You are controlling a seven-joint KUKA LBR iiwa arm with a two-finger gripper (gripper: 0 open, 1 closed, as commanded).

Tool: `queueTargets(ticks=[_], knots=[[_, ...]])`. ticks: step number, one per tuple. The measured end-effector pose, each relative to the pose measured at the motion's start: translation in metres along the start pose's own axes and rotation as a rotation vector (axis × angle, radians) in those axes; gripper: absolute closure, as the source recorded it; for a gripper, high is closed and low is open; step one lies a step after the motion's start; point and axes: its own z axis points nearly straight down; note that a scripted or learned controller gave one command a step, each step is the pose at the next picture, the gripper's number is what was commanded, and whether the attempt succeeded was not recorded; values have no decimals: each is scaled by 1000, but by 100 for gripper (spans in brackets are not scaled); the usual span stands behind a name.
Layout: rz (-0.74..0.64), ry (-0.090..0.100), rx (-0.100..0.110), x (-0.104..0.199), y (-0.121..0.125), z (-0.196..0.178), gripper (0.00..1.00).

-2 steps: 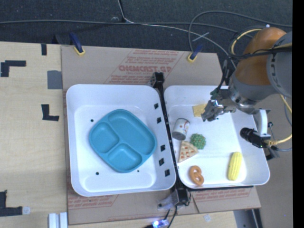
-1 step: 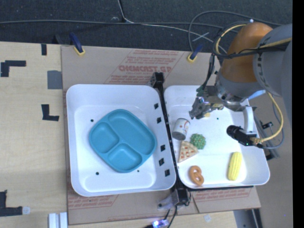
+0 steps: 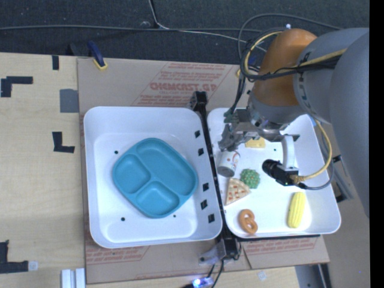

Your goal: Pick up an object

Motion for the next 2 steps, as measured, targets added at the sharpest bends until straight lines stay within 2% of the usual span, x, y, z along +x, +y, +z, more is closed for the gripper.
queueTargets(ticks=[1, 2], knots=[[-2, 1, 0, 61, 4, -1, 100], [-1, 0, -1, 108, 6, -4, 100]])
